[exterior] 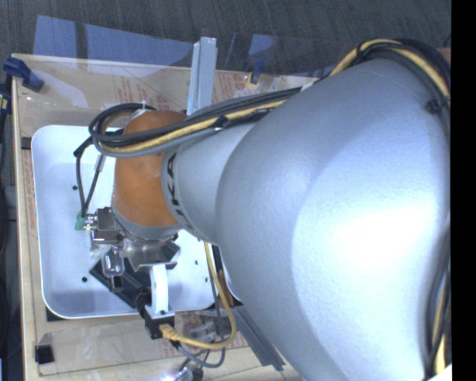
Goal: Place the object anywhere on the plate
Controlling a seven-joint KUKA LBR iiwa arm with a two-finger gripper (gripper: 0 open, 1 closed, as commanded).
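My grey arm point(325, 213) reaches in from the right and covers the right side of the bench and much of the left white bin point(51, 213). Its orange band point(143, 173) sits over the middle of that bin. Below the band, my gripper point(111, 262) hangs low over the bin's front half, near the front wall. Whatever lies under the arm and wrist is hidden. A tiny dark speck point(87, 279) lies on the bin floor just left of the gripper.
The bin's left stretch of white floor point(59, 181) is bare. The wooden bench rim point(87, 344) runs along the front. An upright metal post point(202, 74) stands behind the bin, and a blue clamp point(20, 74) sits at the back left corner.
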